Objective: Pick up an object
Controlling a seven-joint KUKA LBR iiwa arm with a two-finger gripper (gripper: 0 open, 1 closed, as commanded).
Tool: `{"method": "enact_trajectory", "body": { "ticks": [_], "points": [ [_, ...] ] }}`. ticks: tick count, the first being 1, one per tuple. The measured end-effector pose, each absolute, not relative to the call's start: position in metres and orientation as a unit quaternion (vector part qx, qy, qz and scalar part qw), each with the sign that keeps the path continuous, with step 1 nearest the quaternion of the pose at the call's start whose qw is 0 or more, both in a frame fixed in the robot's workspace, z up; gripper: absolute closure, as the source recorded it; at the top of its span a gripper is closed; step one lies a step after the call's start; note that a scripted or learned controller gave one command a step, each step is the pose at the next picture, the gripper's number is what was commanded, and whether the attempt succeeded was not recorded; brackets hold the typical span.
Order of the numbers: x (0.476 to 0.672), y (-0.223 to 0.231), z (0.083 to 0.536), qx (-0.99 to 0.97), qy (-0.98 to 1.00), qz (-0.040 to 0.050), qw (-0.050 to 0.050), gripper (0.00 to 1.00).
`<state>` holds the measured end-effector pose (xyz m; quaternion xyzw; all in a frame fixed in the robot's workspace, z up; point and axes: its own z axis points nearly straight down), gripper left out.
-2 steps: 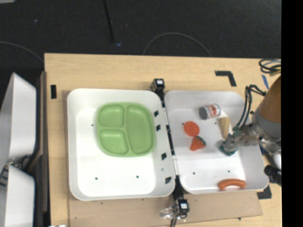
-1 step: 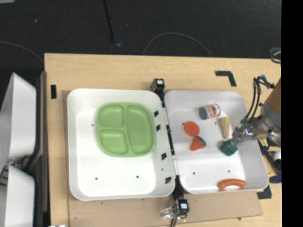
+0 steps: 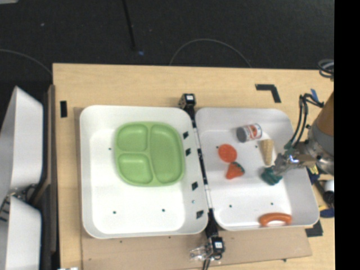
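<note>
The left bin (image 3: 95, 207) carries a green divided plate (image 3: 151, 153). In the right bin (image 3: 247, 215), my pincer (image 3: 279, 165) sits at three o'clock, directly above a teal object (image 3: 273, 177); whether it is clenched, I cannot tell. A strawberry (image 3: 234, 171) lies at centre.

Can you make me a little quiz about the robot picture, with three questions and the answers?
1. True or false: the green plate lies in the left bin.
2. Which thing is nearest the gripper? A) the small can B) the teal object C) the orange ring
3. Fill in: the green plate has ___ compartments.

Key
1. True. It is the one thing in that bin.
2. B. The teal object sits right under the gripper in the right bin.
3. Three.
</note>
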<state>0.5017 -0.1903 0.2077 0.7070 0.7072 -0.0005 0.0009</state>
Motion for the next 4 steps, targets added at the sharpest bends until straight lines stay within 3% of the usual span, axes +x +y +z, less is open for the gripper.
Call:
{"method": "enact_trajectory", "body": {
  "ticks": [2,4],
  "points": [
    [0.519,-0.065,0.218,0.704,0.71,0.0016,0.0,1.0],
    [0.52,0.042,0.226,0.704,0.71,0.0013,0.0,1.0]
  ]
}}
